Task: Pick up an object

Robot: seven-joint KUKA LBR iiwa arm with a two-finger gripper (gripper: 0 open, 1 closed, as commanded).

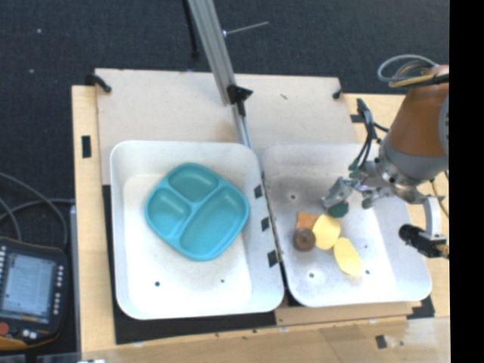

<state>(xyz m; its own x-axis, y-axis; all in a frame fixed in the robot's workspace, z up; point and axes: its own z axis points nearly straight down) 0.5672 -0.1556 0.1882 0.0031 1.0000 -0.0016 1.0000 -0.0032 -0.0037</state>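
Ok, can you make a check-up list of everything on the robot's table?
Surface: tan bench bearing two white bins, left bin and right bin.
Job's things: right bin holds an orange block, a brown round piece, two yellow pieces and a small green thing.
Clutter: teal divided plate in the left bin.
Grippers: gripper low over the right bin, beside the green thing; grip unclear.
Cables: grey loop atop the arm; dark leads beside it.
Surroundings: dark carpet, metal pole, handheld screen at left.
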